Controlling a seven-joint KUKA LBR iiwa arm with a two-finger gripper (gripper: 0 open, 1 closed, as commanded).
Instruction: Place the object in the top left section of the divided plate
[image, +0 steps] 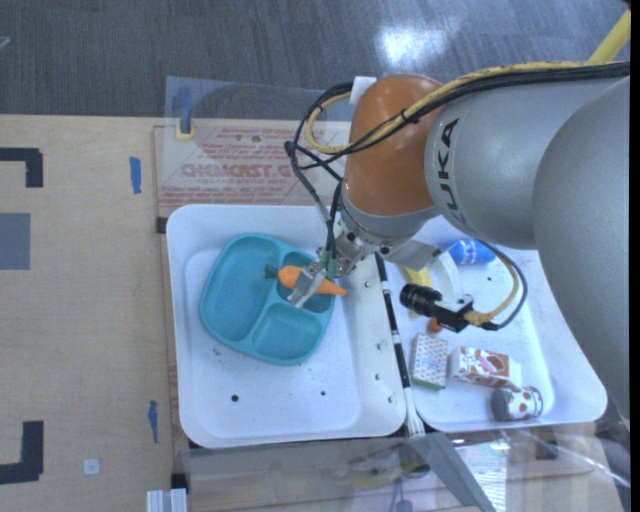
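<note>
Gripper (312, 281) positioned over right side of blue divided plate (240, 305) in left bin (200, 400) — fingers closed on carrot (296, 277). Carrot suspended at plate's upper right section, green top pointing left. Right bin (575, 385) loaded with patterned carton (430, 361), red-and-white packet (482, 366), round can (517, 402), blue item (470, 252). Arm (520, 150) extended across right bin — bench (80, 300) bare wood.
</note>
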